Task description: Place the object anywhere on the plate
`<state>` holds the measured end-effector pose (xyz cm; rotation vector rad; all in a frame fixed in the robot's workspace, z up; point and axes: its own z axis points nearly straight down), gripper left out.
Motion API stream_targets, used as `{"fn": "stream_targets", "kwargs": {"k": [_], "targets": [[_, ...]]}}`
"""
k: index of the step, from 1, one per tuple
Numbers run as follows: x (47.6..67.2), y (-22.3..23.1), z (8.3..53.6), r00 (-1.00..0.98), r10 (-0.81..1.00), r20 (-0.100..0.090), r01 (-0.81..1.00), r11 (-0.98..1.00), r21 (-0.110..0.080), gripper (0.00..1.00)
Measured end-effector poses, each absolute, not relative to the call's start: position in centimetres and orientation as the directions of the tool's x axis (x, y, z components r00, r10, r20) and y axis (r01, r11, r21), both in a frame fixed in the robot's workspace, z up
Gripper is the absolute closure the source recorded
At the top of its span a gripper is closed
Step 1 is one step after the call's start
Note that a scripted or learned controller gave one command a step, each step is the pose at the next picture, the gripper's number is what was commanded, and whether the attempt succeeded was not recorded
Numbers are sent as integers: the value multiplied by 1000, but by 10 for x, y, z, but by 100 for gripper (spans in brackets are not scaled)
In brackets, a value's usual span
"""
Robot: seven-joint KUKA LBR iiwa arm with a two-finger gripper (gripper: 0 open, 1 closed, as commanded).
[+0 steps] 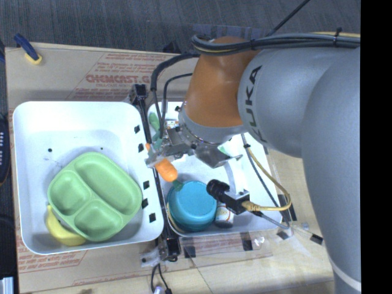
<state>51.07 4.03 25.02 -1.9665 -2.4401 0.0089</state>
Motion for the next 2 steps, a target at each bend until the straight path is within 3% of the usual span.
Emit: {"fn": "stream_targets", "kwargs": {"k": [1,2], "targets": [[510,88,213,-393,919,2,919,393,-12,100],[510,87,213,-393,920,1,920,393,-11,0]]}}
